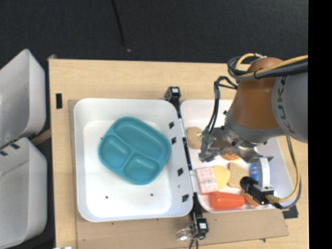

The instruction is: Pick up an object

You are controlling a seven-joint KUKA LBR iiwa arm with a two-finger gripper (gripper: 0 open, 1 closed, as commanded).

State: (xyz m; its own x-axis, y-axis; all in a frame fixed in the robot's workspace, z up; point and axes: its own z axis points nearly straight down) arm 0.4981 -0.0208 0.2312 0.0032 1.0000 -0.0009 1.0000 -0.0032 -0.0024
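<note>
Near the right bin's front edge lie an orange block, a pink-patterned packet, and a yellow piece. Just behind them the arm reaches in from the right, bent steeply down, its gripper low over the bin's middle beside a tan round object; I cannot tell its opening. The left bin holds a teal divided tray.

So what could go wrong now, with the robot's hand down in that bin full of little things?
The gripper is low in the right bin, where the pieces lie crowded. It might nudge the tan round piece or the pink packet instead of grabbing one cleanly. Two neighbours, like the yellow piece and the orange one, could also get pinched together or slip.
</note>
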